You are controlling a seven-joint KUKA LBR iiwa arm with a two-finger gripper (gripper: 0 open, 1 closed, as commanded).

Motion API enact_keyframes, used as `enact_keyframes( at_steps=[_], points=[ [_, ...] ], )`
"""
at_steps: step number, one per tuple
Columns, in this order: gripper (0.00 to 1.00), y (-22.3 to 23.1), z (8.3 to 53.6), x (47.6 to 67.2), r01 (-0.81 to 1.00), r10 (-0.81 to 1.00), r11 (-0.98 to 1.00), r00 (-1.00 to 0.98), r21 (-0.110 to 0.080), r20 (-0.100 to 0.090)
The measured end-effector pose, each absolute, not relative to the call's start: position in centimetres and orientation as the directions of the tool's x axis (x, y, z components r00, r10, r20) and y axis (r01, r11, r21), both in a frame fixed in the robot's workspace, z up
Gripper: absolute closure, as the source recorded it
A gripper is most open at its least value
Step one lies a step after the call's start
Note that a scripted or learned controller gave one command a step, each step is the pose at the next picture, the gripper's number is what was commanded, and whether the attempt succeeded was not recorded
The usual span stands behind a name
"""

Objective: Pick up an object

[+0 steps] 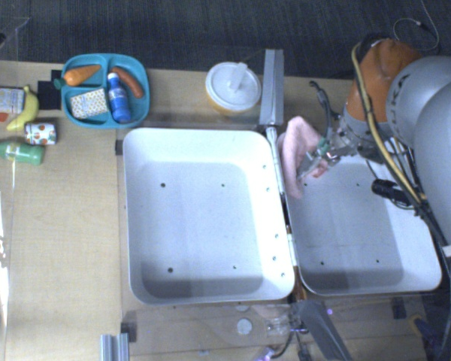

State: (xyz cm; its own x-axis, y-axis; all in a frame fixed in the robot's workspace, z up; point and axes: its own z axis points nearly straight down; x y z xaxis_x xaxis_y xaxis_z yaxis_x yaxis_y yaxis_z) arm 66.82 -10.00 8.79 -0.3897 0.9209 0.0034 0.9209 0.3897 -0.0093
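Observation:
A pink cloth (295,150) hangs bunched at the far left corner of the right bin (361,269), close to the wall between the bins. My gripper (314,165) reaches in from the right at the cloth's right edge, shut on a fold of the pink fabric, which shows around its fingertips. The grey arm with its orange band (379,66) fills the upper right, above the bin's far right side.
The left bin (203,277) lies beside the right one. Behind the bins stand a lidded yellow cup (233,87) and a metal post (270,89). On the bench at far left are a teal divided plate (139,100) with toy food, a banana (24,110), a can (40,133) and a green bottle (16,151).

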Motion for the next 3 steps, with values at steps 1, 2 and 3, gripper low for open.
enact_keyframes(
  at_steps=[1,2,3],
  points=[
    [1.0,-10.0,9.7,67.1,0.919,0.919,0.395,-0.395,0.001,-0.006],
    [1.0,-6.6,18.4,66.5,0.952,0.952,0.307,-0.307,0.003,-0.001],
    [1.0,-4.0,18.3,67.0,0.981,0.981,0.192,-0.192,0.002,-0.001]
  ],
)
